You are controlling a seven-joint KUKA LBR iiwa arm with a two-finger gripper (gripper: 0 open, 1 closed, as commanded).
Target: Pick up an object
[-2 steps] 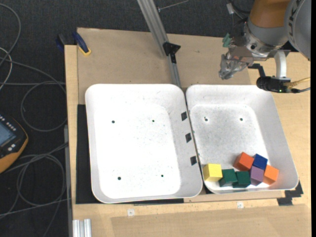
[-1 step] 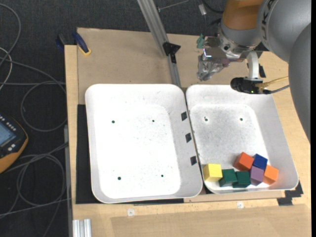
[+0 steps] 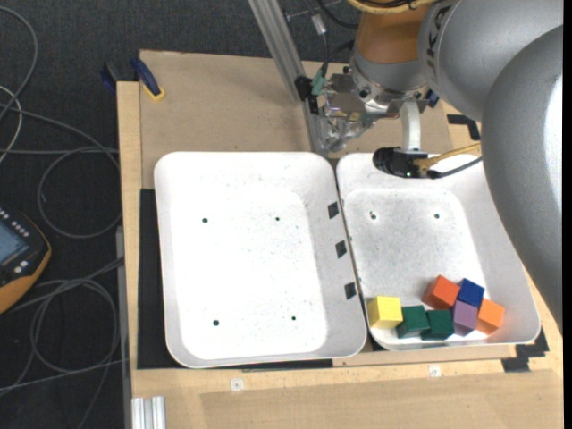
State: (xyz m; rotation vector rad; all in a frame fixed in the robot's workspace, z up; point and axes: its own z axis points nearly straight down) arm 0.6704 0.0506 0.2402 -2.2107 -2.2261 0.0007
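Gripper (image 3: 344, 134) hangs high at the far edge of the bins, over the seam between the left bin (image 3: 179, 186) and the right bin (image 3: 500, 239); whether it is spread or closed I cannot tell, and nothing shows in its grasp. It is well apart from the blocks, which huddle in the right bin's near corner, likely settled against the sloping wall. A yellow block (image 3: 386, 310) sits apart at the left end, green blocks (image 3: 425, 322) beside it, then an orange block (image 3: 441, 290), blue block (image 3: 471, 291), purple block (image 3: 466, 314) and a second orange block (image 3: 491, 315). Being cubes, they have no long axis; the cluster runs along the near wall.
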